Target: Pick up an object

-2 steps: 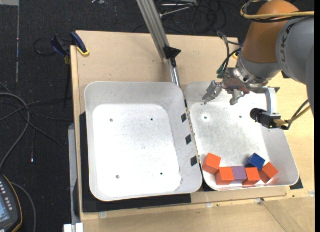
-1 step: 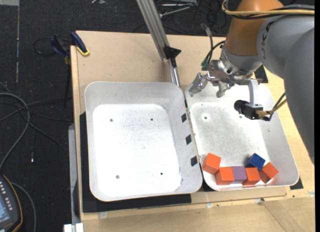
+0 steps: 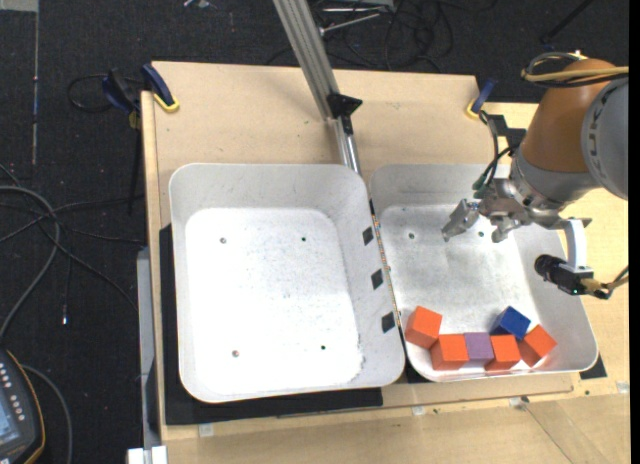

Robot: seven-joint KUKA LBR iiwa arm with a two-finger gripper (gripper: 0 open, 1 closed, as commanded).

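Overhead, the KUKA arm point(image 3: 575, 137) reached in from the right edge of the frame, its orange band above the wrist and its grey upper links cut off by that edge. The wrist bent down and to the left over the right bin point(image 3: 400, 202), carrying the gripper point(image 3: 480, 224) above the upper part of that bin's floor. Its fingers point(image 3: 458, 224) stood apart, splayed to either side, with nothing between them. A small black-and-white fitting point(image 3: 562, 267) hung off the wrist nearer the right bin's right wall; what it was could not be made out.

All the blocks lay clustered along the right bin's near wall, well apart from the gripper. An orange block point(image 3: 423, 325) sat leftmost, tilted, just beside a second orange block point(image 3: 451, 350). A purple block point(image 3: 478, 345) touched that one, followed by another orange block point(image 3: 503, 352), with a blue block point(image 3: 513, 321) behind it and a last orange block point(image 3: 538, 343) nearest the right bin's right corner. Where these pressed together, their edges were hard to separate.

Left of the right bin lay the left bin point(image 3: 185, 252), both resting on the tan worktop point(image 3: 250, 117). A grey metal pole point(image 3: 305, 37) slanted down from the top of the frame toward the seam between the bins.
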